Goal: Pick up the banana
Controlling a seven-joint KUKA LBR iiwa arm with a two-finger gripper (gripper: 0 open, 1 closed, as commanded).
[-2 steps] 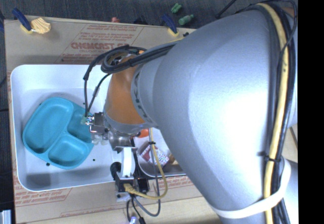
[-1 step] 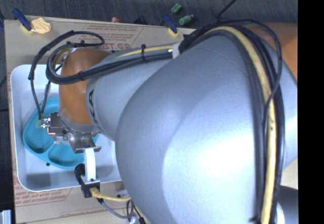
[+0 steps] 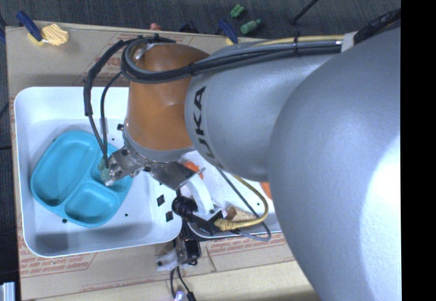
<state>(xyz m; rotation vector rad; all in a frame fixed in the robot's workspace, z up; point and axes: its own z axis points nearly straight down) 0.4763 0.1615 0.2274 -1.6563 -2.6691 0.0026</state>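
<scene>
The table (image 3: 88, 272) carries a white bin (image 3: 42, 242). A blue two-part dish (image 3: 65, 177) lies in the bin's left half. The grey arm (image 3: 286, 129) comes down at the dish's right rim, its orange band (image 3: 160, 105) just beyond. I cannot tell whether the jaws are released or clenched, nor where the banana lies. Green bits (image 3: 244, 18) lie on the floor far beyond the dish.

You see the arm (image 3: 286, 116) covering the right bin and part of the left bin (image 3: 41, 105), its bulk cut off at right.
</scene>
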